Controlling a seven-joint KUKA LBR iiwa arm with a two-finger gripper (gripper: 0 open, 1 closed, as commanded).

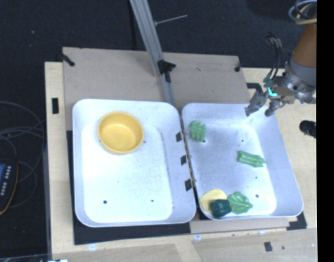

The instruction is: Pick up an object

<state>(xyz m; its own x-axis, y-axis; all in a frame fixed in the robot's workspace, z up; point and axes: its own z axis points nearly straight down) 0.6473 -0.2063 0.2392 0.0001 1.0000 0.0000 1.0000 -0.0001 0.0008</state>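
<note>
Both white bins (172, 116) on the table hold every item untouched (nothing lifted yet), and the pincer (261, 106) hangs spread and unladen over the right bin's far corner.

bowl (121, 132) in L bin (85, 201), toys clustered in R bin (284, 173), tool (263, 106) over R bin's far corner
</note>
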